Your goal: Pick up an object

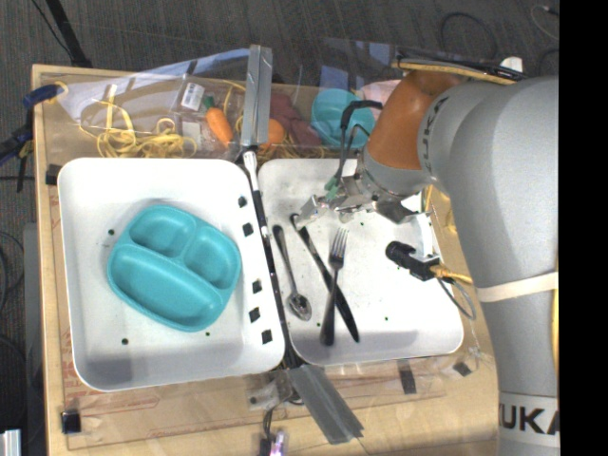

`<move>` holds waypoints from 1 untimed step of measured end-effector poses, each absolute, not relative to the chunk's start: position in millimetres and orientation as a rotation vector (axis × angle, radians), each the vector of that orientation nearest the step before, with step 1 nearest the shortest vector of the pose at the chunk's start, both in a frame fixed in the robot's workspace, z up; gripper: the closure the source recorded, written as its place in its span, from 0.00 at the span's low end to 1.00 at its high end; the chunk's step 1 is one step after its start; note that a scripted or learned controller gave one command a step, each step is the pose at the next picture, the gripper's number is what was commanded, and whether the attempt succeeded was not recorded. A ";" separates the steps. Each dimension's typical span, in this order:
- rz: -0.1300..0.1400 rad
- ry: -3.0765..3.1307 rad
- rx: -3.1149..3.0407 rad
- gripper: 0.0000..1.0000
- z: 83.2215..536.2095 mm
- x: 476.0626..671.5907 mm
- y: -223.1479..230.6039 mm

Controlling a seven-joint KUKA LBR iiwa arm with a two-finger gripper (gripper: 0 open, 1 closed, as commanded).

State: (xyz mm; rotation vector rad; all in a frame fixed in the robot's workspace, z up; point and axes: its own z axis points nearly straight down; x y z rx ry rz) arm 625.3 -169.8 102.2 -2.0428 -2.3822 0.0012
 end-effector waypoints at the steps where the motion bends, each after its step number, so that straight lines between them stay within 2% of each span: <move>1: 0.002 -2.493 -1.907 0.00 91.5 591.1 -170.1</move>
